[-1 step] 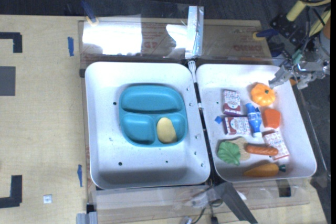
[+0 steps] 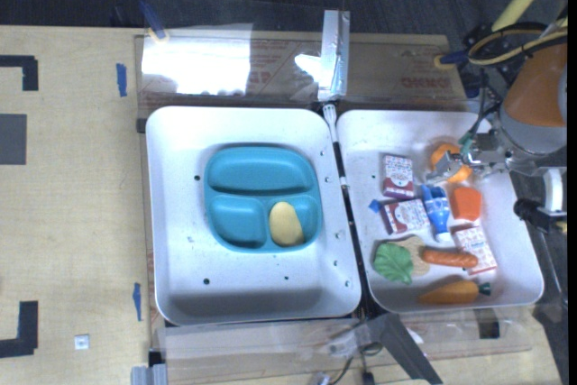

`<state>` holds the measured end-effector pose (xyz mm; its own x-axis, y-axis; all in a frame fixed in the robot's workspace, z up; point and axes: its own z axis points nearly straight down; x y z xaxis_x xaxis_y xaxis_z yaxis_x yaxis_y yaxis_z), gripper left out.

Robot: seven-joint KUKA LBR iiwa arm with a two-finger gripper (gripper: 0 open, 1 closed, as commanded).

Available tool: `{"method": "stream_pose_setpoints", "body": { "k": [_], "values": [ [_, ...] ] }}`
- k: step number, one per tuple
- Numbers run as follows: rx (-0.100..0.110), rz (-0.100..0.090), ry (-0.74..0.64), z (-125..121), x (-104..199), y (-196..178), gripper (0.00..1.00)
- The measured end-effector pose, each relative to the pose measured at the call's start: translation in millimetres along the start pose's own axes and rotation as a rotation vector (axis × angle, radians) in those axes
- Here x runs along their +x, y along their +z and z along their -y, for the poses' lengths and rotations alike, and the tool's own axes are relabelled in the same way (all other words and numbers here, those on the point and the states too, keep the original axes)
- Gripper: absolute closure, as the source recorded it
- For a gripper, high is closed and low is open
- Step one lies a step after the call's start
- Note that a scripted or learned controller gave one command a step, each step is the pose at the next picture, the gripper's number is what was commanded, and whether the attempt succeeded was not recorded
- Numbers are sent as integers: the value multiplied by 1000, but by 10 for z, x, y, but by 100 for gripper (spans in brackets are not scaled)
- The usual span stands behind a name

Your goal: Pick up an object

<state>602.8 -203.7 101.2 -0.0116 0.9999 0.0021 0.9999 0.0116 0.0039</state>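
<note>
Lowest in the right-hand bin (image 2: pixel 532 270), and so nearest the camera, an orange carrot-shaped piece (image 2: pixel 448 291) lies along the front wall, well in front of the gripper (image 2: pixel 462 156). Whether the jaws are spread or pressed together cannot be told; the tool is small and blurred against the clutter at the bin's far right.

Trouble is likeliest from crowding. Just beneath the gripper sits a small orange-and-white object (image 2: pixel 442 153), and close beside it a blue carton (image 2: pixel 436 210) and an orange block (image 2: pixel 465 203) lie touching or nearly so. A descent here could wedge a finger onto a neighbour, push the pile sideways, or pinch two pieces at once. The flat red-and-white packets (image 2: pixel 398 175) offer little edge to grip and may slide away. The bin's right wall is also near, leaving scant room on that side.

As for a candidate, the orange block looks compact, with straight sides. A second carrot (image 2: pixel 448 258) and a green leafy piece (image 2: pixel 393 261) lie further forward. To the far left of the gripper, a yellow lemon-like object (image 2: pixel 286 224) rests in the blue divided tray (image 2: pixel 261 194).
</note>
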Motion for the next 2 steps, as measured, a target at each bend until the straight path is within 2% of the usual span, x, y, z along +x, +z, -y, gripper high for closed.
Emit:
{"method": "stream_pose_setpoints", "body": {
  "k": [1,2],
  "values": [
    [-4,2,-1,-13,1,-108,100],
    [-2,2,-1,-9,1,-101,0]
  ]
}}
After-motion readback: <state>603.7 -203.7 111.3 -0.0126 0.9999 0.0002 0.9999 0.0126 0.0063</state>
